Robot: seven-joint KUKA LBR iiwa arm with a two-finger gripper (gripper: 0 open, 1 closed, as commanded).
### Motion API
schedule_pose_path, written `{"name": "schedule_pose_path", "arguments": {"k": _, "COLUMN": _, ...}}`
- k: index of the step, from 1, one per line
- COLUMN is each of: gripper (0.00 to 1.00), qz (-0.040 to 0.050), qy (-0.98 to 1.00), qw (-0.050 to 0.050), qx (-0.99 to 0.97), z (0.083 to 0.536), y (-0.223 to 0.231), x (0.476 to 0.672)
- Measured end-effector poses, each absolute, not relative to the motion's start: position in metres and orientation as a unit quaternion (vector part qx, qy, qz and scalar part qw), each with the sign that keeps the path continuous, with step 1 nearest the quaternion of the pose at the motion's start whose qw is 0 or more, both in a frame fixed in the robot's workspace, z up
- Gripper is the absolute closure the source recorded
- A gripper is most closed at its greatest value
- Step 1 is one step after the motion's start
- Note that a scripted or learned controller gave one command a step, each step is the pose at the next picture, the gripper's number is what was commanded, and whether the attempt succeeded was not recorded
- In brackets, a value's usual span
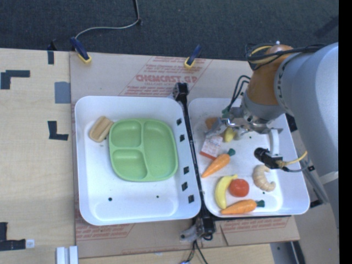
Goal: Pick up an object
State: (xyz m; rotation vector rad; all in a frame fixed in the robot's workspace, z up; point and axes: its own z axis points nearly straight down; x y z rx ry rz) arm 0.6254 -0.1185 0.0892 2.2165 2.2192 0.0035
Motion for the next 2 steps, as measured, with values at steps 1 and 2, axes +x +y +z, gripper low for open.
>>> {"name": "schedule_pose_path", "arguments": {"k": 1, "gripper": 0.00, "qz": -0.0053, "qy": 0.708, "qw": -0.007, "qx": 0.706, "z": 0.0895, "y": -0.1042, "x": 0.6602}}
{"name": "schedule_pose_path", "arguments": {"k": 2, "gripper": 1.00, "qz": -0.0108, "qy": 0.707, "qw": -0.013, "qx": 0.707, "z": 0.0991, "y": -0.1051, "x": 0.6576}}
